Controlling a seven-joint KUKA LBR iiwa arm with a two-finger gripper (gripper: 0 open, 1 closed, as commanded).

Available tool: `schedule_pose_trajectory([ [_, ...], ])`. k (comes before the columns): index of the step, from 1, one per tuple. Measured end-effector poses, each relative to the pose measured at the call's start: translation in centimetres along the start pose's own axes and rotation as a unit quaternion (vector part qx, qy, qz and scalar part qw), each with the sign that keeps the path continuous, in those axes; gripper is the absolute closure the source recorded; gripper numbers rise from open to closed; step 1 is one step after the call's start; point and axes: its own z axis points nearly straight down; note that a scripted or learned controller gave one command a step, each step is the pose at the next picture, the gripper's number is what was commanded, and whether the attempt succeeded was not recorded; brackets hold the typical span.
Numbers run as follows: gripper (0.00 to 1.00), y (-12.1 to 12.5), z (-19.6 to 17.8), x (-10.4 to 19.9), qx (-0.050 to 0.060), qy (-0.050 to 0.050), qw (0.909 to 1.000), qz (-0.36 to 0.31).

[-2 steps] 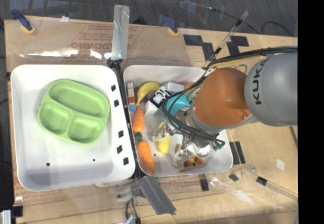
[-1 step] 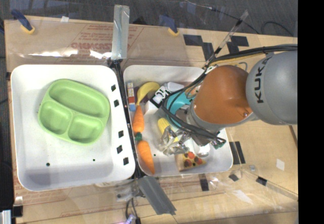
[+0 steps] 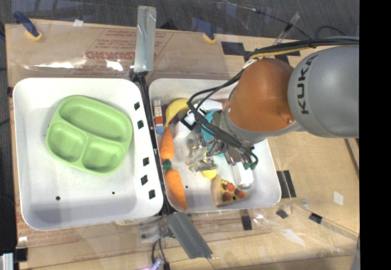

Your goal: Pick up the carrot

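Two orange carrot-like pieces lie along the left wall of the right bin (image 3: 269, 168). One carrot (image 3: 176, 189) lies near the front left corner, and another orange piece (image 3: 166, 144) sits just above it. My gripper (image 3: 201, 154) hangs over the middle of the right bin, a short way to the right of both pieces and apart from them. The orange wrist band and grey arm cover the bin's right part. Nothing orange shows at the gripper's tip.
A banana (image 3: 177, 107) lies at the back of the right bin beside a thin marker-like stick (image 3: 158, 113). A pizza slice toy (image 3: 229, 192), a small yellow piece (image 3: 209, 173) and a white item (image 3: 244, 175) sit near the front. The left bin (image 3: 36, 201) holds a green divided plate (image 3: 90, 134).
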Motion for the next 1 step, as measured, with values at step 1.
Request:
schedule_pose_trajectory([
  [1,1.0,2.44,-5.2,1.17,0.001,-0.001,0.9977,-0.068],
])
